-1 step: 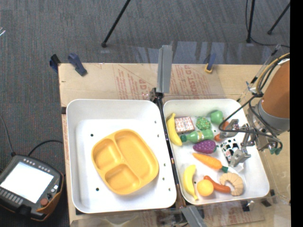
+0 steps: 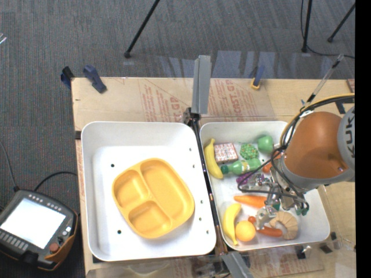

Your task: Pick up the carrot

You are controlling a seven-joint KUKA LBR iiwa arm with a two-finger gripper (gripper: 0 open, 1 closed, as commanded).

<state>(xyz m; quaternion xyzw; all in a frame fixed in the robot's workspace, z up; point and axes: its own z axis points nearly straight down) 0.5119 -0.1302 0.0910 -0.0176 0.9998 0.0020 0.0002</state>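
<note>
I work in a robotics lab, not a home or kitchen. My bench (image 2: 145,100) is a plain board with printed red lettering, clamped at its 12 o'clock edge by blue clamps (image 2: 93,79), and it stands on grey office carpet (image 2: 69,28). Black tripod legs (image 2: 145,21) rise at 12 and 1 o'clock. A handheld control pendant (image 2: 36,227) with a lit screen lies on the floor at 8 o'clock, cabled. Two white bins (image 2: 93,155) hold toy food and a yellow divided plate (image 2: 152,197).
</note>
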